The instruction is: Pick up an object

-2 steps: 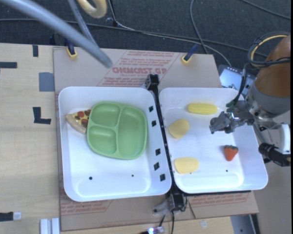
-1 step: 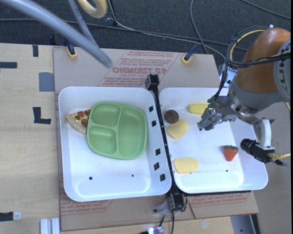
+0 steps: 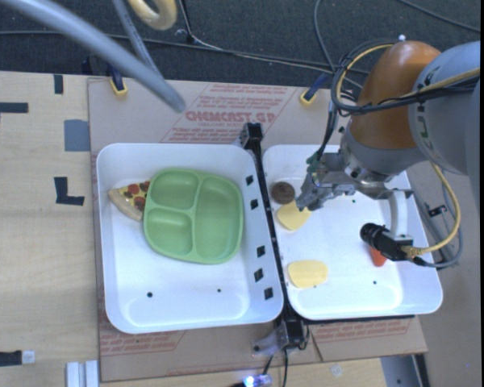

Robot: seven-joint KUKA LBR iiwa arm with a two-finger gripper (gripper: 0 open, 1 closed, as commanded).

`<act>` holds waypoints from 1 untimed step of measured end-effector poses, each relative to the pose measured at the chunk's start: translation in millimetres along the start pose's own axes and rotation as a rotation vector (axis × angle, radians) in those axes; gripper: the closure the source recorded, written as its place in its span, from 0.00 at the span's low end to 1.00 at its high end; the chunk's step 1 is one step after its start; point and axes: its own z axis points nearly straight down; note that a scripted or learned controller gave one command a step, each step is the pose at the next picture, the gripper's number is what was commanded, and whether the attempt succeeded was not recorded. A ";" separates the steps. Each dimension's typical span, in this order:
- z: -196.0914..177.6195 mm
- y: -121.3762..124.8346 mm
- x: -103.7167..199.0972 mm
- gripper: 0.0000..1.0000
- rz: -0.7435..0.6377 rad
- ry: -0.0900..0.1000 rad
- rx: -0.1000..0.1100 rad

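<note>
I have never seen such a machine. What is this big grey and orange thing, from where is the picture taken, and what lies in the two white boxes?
It is a robot arm, seen from one camera fixed above the bench, looking down at a slant. Its pincer hangs over the right bin, at a pale yellow piece; whether it grips that piece cannot be told. That bin also has a brown round thing, another yellow piece and a small red thing. The left bin has a green divided plate over a toy pizza slice.
</note>
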 end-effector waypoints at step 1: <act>12.7 13.9 52.8 1.00 0.000 0.000 0.001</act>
